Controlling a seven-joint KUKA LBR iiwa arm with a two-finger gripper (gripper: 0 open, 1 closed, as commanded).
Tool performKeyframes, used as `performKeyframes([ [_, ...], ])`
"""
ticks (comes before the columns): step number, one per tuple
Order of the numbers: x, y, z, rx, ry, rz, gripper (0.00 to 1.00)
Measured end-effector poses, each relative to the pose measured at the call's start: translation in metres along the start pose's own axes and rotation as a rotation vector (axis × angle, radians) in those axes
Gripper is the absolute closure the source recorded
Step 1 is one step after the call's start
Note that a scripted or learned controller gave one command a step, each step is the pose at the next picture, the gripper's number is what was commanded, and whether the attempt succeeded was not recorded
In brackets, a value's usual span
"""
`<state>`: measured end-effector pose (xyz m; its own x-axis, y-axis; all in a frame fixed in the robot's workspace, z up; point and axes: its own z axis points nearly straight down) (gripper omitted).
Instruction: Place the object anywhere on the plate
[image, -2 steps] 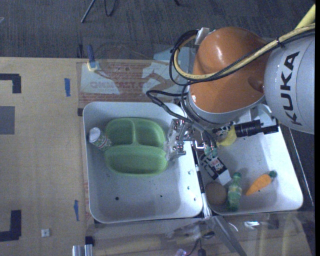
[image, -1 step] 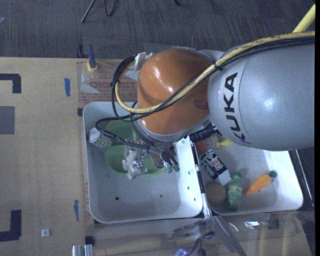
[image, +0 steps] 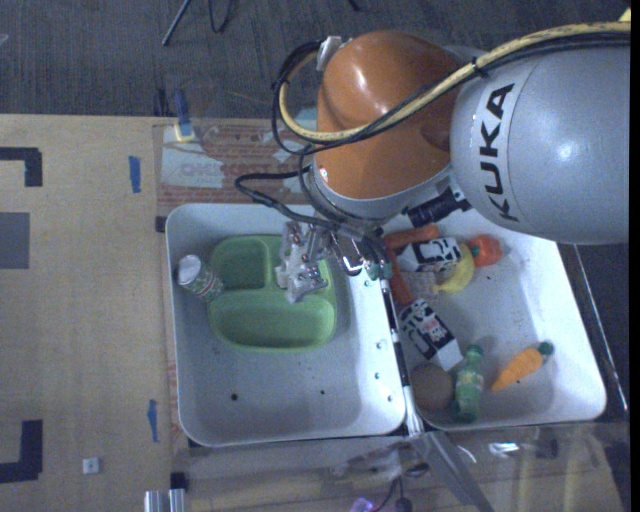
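Altogether two bins (image: 200, 400), one plate (image: 270, 325).

Your arm (image: 480, 130) reaches in from the right, its orange-banded wrist bent down, gripper (image: 303, 268) hanging low and pointing downward.
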<state>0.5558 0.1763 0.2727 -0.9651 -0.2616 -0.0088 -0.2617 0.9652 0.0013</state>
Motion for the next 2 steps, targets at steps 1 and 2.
performKeyframes([
  [1, -0.010, 0.013, 0.024, 0.000, 0.005, 0.234, 1.00],
  [2, 0.046, 0.024, 0.003, 0.002, 0.007, 0.455, 1.00],
])
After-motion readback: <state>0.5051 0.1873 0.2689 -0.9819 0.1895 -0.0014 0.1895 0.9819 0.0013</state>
